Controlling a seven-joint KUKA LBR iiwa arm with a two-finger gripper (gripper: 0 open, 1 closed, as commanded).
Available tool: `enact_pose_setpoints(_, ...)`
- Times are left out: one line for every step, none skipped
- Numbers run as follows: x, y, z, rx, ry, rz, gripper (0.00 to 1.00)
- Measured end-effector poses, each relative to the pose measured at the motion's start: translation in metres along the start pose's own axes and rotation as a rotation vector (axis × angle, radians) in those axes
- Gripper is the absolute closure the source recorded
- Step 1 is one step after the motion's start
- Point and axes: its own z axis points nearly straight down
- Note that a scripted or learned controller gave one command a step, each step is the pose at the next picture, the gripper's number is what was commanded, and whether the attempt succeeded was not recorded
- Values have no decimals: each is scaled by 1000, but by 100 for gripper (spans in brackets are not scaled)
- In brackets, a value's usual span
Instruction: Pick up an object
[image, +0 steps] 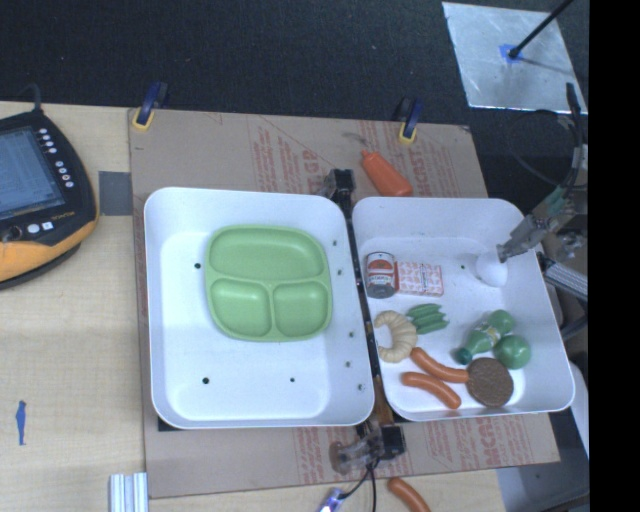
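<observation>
While we cannot tell how the claw (508, 250) stands at the right bin's (440, 215) far right edge, we see it just beside a white ball (491, 269). Sausages (436, 375), a can (380, 274) and green toys (492, 338) lie in that bin; a green tray (268, 283) fills the left bin (180, 370).

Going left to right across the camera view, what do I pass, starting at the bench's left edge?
Teach pendant → green divided plate in the left bin → small can → red-and-white packet → white ball → end effector at the right bin's far right corner.
</observation>
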Motion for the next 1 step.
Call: enact_pose_setpoints(-8, 74, 62, 1, -1, -3, 0)
